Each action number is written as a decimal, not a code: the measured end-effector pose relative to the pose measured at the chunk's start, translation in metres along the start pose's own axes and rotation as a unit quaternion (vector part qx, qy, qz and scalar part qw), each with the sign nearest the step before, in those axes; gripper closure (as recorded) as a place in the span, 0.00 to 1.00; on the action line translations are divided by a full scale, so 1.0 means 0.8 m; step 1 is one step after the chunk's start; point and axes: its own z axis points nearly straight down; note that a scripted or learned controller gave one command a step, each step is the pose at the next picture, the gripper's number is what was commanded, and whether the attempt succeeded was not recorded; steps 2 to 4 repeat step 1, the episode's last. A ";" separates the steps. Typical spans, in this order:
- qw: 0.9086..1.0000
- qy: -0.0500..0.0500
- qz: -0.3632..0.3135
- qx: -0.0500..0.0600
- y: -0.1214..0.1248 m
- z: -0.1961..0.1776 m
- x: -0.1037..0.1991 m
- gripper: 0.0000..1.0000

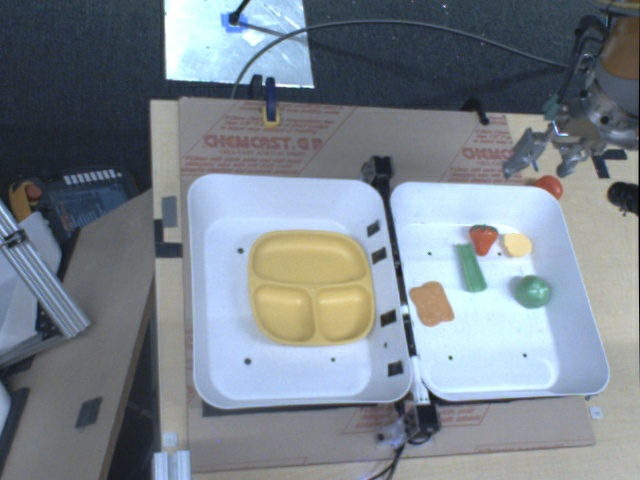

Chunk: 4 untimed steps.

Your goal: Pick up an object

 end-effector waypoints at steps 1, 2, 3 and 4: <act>1.000 -0.001 -0.001 -0.005 0.002 -0.008 0.001 0.00; 1.000 -0.001 -0.001 -0.005 0.002 -0.008 0.001 0.00; 1.000 -0.001 -0.001 -0.005 0.002 -0.008 0.001 0.00; 1.000 -0.001 -0.001 -0.005 0.002 -0.008 0.001 0.00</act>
